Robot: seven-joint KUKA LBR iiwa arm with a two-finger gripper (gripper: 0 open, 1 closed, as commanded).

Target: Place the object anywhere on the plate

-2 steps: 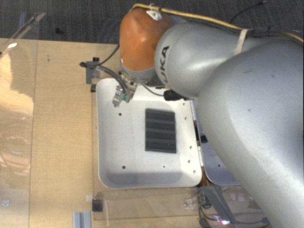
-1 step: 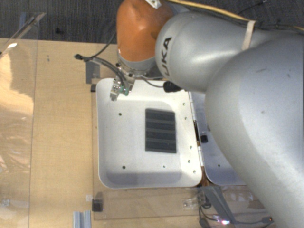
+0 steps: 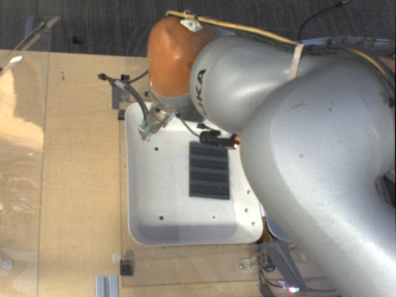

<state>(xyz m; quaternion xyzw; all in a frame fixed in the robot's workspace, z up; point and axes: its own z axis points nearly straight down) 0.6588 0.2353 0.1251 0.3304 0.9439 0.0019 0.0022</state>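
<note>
One white bin (image 3: pixel 179 228), wooden bench (image 3: pixel 74 166), dark carpet (image 3: pixel 93 5)

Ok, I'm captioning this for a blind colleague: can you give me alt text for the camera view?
A large grey arm with an orange band reaches from the right over a shallow white bin, its gripper at the bin's upper left corner. A dark ribbed rectangular object lies in the bin.
</note>
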